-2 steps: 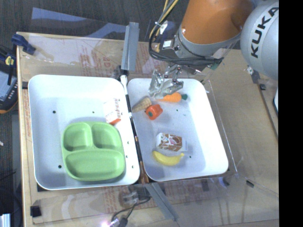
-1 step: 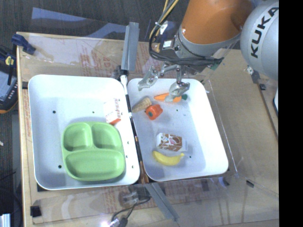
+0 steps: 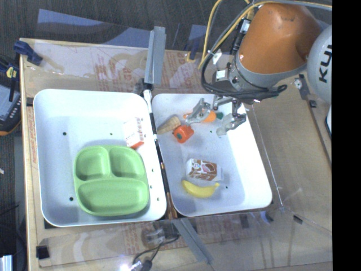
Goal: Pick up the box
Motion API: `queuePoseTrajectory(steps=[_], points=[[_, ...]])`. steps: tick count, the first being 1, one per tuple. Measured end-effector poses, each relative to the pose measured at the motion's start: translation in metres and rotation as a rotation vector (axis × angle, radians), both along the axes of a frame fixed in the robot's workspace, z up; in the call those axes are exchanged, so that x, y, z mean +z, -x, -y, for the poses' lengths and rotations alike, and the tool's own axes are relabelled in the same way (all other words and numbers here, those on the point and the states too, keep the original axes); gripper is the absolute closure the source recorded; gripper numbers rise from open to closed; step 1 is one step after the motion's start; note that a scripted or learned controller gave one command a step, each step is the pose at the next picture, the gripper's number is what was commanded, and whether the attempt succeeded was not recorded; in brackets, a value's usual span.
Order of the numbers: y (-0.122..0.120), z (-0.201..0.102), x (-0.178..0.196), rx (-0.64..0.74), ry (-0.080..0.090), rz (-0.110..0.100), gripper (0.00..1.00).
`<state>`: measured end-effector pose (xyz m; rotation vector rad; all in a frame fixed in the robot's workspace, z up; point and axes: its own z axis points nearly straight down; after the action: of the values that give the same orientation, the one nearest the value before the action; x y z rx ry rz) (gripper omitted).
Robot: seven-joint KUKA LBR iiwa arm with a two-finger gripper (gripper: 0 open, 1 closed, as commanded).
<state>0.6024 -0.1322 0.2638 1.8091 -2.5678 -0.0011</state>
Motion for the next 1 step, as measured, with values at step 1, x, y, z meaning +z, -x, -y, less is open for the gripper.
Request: queuePoseTrajectory(steps=[1], points=[[0.0289,0.0607,-0.088,0.075,-0.001,-0.001,0.0]])
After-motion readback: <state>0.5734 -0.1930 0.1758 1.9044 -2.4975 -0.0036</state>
